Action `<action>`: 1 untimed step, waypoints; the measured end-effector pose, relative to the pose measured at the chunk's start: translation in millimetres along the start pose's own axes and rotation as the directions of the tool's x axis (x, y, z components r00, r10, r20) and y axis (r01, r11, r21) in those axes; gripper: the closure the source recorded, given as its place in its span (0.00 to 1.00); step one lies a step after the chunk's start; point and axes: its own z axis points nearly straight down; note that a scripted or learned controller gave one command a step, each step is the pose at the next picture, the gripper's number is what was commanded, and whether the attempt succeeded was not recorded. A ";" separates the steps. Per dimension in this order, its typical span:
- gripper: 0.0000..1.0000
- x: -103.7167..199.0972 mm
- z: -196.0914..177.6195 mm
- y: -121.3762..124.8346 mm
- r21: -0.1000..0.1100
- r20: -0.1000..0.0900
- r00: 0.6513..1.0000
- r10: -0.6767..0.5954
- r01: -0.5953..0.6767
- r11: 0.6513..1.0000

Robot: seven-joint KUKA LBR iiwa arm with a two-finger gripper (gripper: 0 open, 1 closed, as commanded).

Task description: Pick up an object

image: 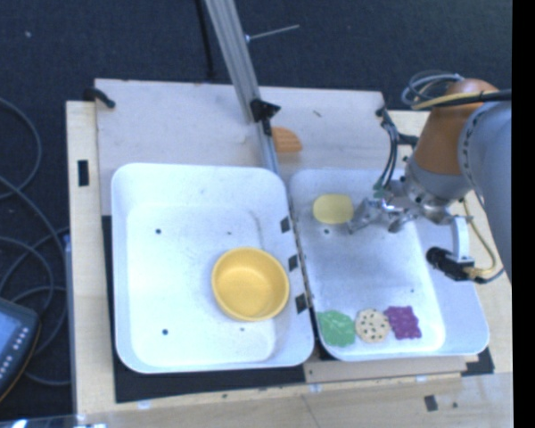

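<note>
My gripper (364,216) hangs low over the far part of the right bin (455,328), reaching in from the right. A pale yellow round object (333,209) lies just to its left, near the bin's far left corner, close to the gripper tip. I cannot tell whether they touch. Along the near edge of the same bin lie a green object (337,326), a chocolate-chip cookie (371,325) and a purple object (403,321) in a row. A yellow bowl (249,283) sits in the left bin (152,203), toward its right side.
An orange object (286,141) rests on the bench behind the bins. A slanted metal rail (234,52) runs down to the gap between the bins. The arm's grey body with its orange band (446,141) and cables stands over the right bin's far right corner.
</note>
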 end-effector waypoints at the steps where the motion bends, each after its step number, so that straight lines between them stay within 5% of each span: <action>1: 1.00 -1.0 -13.6 1.6 -0.006 0.001 1.000 0.001 -0.001 1.000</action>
